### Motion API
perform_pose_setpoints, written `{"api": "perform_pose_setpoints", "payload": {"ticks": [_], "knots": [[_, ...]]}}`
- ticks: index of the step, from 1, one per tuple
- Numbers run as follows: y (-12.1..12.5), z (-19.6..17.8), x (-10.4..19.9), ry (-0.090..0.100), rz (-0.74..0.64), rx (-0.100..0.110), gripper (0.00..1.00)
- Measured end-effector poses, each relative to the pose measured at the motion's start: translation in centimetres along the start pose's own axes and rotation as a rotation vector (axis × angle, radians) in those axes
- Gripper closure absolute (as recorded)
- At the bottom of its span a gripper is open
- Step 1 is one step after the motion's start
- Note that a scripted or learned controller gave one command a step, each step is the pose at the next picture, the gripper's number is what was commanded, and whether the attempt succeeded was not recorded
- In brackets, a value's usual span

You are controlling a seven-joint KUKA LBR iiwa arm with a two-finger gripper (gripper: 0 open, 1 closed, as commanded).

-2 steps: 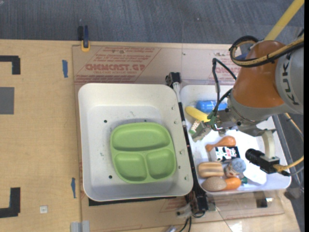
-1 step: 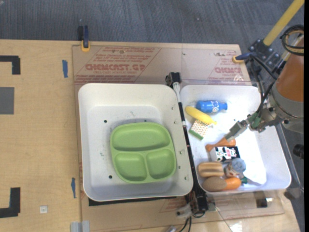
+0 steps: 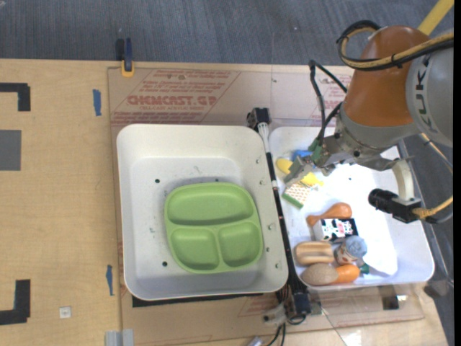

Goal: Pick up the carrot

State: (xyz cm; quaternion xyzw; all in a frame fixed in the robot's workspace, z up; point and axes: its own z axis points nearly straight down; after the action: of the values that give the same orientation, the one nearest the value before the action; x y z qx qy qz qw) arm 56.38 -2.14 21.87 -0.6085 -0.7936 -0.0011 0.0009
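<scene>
The carrot [image 3: 348, 272] is a small orange piece with a green top, lying at the front of the right bin [image 3: 414, 254] beside a tan potato-like piece [image 3: 319, 274]. My gripper [image 3: 315, 163] hangs over the back left part of that bin, well behind the carrot and apart from it. It sits just above a cluster of small yellow and blue toy pieces [image 3: 287, 166]. Nothing can be seen in its grasp.
The left bin [image 3: 137, 193] holds a green divided plate [image 3: 213, 225]. Crowding the right bin around the carrot are a hot-dog bun [image 3: 315, 251], an orange drumstick shape [image 3: 333, 213], a black-and-white card [image 3: 338, 228], a grey-blue object [image 3: 354, 249] and a tan wafer [image 3: 295, 192].
</scene>
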Motion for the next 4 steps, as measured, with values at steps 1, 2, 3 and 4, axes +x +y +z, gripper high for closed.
{"api": "perform_pose_setpoints", "payload": {"ticks": [1, 2, 3, 4], "knots": [[-6.2, -6.1, 4.6, -0.002, -0.222, 0.001, 0.00], [-0.6, -7.1, 8.0, -0.004, 0.045, -0.004, 0.00], [-5.4, -11.0, 1.9, -0.010, -0.184, -0.007, 0.00], [1.2, -11.6, 7.3, -0.003, -0.193, -0.004, 0.00]]}}
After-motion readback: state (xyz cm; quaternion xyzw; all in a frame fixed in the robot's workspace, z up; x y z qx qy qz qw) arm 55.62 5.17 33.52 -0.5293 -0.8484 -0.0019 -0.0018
